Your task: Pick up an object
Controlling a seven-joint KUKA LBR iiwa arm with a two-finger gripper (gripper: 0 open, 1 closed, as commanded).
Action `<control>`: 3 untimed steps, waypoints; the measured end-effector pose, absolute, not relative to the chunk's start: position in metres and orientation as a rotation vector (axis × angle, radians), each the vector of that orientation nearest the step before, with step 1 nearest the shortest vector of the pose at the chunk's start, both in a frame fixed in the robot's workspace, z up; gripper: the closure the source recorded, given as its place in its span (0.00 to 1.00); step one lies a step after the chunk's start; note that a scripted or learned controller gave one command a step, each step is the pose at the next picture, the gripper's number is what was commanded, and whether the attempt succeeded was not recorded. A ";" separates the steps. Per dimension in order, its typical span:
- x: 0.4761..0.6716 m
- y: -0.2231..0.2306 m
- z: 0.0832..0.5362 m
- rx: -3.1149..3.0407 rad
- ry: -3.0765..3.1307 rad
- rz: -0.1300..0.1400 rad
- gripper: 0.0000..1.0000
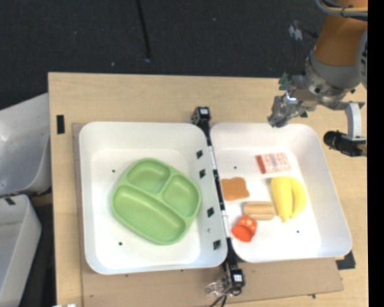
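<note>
Claw (283, 116) first: mine hangs over the far rim of the right bin (329, 235), carrying nothing; whether it is spread or pressed together I cannot tell from this slant. I judge this to be the approach step, with no object chosen or touched yet.

Candidates all lie nearer the camera than my claw, inside that bin. Closest is the red-and-white packet (272, 162), just below me. Beyond it sit the banana (287, 196), the brown toast slice (234, 188), the small sausage roll (259, 209) touching the banana's left side, and the red piece (244, 229) near the divider.

Next I would need to travel inward, away from the rim, and descend over one item. The packet has bare floor on all sides, so it looks the easiest target; the roll and banana crowd each other. Off to my left the other bin holds a green divided plate (156, 200), well apart from my path.
</note>
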State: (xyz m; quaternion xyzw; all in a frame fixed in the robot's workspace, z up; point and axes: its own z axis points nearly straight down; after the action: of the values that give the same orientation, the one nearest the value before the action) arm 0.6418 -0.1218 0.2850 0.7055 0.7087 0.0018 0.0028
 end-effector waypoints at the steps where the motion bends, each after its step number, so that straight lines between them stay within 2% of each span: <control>1: 0.645 -0.071 0.285 2.215 2.227 0.001 1.00; 3: 0.672 0.020 0.273 2.214 2.224 0.002 1.00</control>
State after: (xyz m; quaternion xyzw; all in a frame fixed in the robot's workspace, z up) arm 0.6722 0.0204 0.2728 0.7055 0.7087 0.0005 0.0015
